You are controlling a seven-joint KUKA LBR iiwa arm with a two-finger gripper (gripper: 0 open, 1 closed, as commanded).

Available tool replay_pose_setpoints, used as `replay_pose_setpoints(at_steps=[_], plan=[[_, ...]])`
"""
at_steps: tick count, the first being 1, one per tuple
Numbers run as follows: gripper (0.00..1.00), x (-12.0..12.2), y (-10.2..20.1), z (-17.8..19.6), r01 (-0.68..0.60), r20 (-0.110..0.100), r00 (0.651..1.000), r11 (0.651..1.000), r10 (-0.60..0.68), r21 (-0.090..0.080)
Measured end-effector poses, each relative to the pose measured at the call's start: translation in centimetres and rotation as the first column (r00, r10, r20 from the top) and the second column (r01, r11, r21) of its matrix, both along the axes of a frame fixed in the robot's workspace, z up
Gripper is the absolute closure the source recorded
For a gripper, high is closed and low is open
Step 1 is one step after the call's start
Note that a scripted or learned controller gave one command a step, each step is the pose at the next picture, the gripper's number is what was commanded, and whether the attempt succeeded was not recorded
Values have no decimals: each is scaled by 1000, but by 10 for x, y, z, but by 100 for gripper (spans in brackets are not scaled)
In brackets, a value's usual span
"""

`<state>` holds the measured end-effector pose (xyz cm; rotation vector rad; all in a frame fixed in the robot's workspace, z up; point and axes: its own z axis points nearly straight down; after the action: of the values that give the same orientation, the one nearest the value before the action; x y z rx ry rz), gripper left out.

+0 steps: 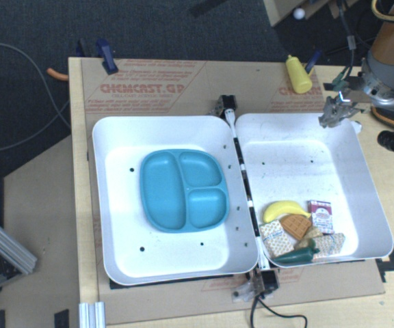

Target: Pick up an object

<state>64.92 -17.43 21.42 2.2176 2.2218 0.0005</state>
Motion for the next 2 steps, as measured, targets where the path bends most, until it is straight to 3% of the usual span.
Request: replay_pose_setpoints(at_steps=[1, 2], plan=[[0, 0, 0, 0, 1, -1, 1000, 1000, -1, 0], [0, 12, -50, 92, 2, 1, 1000, 1000, -2, -1]])
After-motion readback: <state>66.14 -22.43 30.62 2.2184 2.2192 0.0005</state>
